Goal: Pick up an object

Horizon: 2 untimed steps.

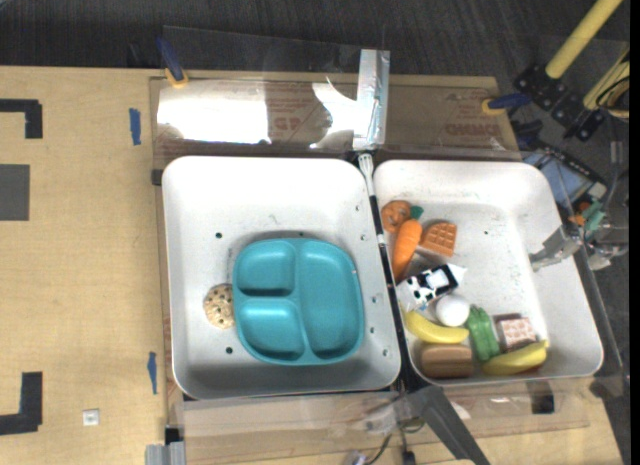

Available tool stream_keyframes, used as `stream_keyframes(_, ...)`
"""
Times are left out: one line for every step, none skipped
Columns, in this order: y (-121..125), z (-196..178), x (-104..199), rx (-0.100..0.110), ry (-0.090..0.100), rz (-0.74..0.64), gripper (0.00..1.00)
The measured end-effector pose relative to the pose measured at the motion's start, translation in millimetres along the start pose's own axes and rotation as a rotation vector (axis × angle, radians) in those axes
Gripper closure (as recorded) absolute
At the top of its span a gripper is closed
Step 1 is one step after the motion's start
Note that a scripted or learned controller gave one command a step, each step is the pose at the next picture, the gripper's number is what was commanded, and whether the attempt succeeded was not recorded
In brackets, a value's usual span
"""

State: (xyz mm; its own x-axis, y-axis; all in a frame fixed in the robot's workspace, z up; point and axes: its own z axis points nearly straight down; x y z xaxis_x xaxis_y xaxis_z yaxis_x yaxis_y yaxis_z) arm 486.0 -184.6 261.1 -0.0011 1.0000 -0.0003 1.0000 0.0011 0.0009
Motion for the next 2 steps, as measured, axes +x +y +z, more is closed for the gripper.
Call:
stream_keyframes(10, 95, 66, 0.01, 0.004, 0.032, 0.0)
stream_keyframes(67, 146, 70, -0.001, 0.001, -0.043, 0.0)
